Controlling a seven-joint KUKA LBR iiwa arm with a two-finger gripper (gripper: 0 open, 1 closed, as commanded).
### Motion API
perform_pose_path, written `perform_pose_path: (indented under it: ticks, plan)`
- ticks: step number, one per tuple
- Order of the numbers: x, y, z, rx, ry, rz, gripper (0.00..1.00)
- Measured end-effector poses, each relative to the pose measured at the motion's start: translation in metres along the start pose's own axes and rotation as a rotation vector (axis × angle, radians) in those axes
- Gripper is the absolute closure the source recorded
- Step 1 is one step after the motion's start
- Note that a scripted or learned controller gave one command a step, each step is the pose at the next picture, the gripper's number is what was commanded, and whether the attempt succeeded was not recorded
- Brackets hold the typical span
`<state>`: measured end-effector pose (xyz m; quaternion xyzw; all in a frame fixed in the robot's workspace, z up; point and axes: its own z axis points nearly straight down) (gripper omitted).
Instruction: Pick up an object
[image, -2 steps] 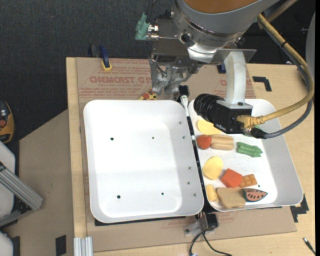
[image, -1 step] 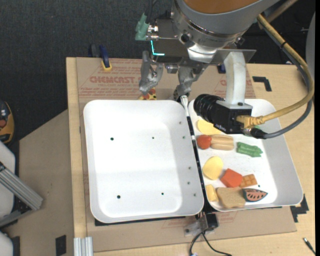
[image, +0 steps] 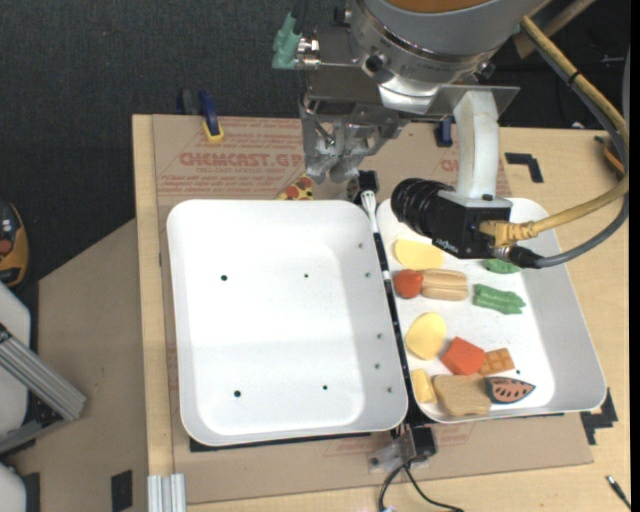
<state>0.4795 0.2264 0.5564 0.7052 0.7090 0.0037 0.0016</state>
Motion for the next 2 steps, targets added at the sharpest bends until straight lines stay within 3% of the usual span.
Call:
perform_pose_path:
  ticks: [1, 2]
  plan:
    - [0.0, 0.0, 0.001, 0.001, 0.0, 0.0, 0.0]
    - [0.001, 0.0, -0.01, -0.003, 0.001, -0.002, 1.0]
